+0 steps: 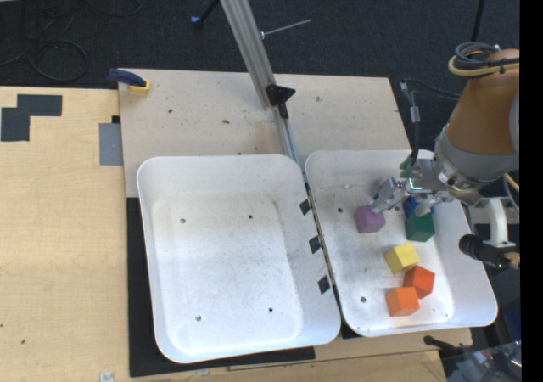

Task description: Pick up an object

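Gripper (392, 195) sits low in the right bin (356, 170), its metal jaws too blurred to tell whether spread or closed. A matte purple block (368, 219) lies just at seven o'clock of it. Green block (419, 227), yellow cube (402, 256) and two orange blocks (411, 290) trail towards five o'clock.

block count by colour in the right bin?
Purple block: 1
Green block: 1
Yellow block: 1
Orange blocks: 2, the upper one a redder shade
Total: 5, all in the right bin
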